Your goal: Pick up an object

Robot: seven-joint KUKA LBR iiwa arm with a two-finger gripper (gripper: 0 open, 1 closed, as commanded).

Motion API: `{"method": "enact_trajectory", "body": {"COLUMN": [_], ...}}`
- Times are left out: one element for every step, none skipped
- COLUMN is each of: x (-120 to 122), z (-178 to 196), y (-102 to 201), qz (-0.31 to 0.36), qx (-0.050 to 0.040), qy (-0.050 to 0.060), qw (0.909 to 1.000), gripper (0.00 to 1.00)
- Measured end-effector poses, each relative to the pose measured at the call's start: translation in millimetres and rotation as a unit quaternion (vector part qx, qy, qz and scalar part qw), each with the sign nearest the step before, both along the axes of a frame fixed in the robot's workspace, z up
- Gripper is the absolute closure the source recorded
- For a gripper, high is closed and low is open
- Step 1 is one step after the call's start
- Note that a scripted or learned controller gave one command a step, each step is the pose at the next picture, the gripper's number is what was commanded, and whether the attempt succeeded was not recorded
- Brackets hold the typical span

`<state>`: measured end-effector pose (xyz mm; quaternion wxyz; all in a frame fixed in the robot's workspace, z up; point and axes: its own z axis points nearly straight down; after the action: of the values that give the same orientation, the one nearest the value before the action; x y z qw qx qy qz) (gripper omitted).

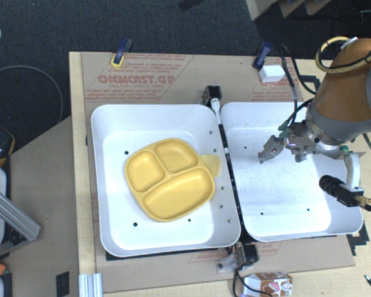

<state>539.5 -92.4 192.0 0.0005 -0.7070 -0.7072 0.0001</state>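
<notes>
A yellow divided plate (169,179) with three compartments lies flat in the left bin (111,135), slightly right of its middle. A paler yellow piece (212,164) pokes out from under the plate's right edge. My gripper (285,153) hangs over the right bin (278,215), in its upper middle part, well to the right of the plate. Its two fingers are spread apart, open, and nothing is between them. The grey arm with the orange band (352,60) comes in from the right.
A black divider with clamps (226,159) runs between the two bins. A black cable fitting (337,189) hangs from the wrist over the right bin's right side. A white block (271,73) and blue clips (120,52) sit on the cardboard behind the bins.
</notes>
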Motion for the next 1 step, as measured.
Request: {"method": "enact_trajectory", "body": {"x": [-61.9], "z": [108.1], "y": [57.9], "qz": [0.003], "qx": [0.0006], "qy": [-0.003], "qw": [1.0], "gripper": [0.0]}}
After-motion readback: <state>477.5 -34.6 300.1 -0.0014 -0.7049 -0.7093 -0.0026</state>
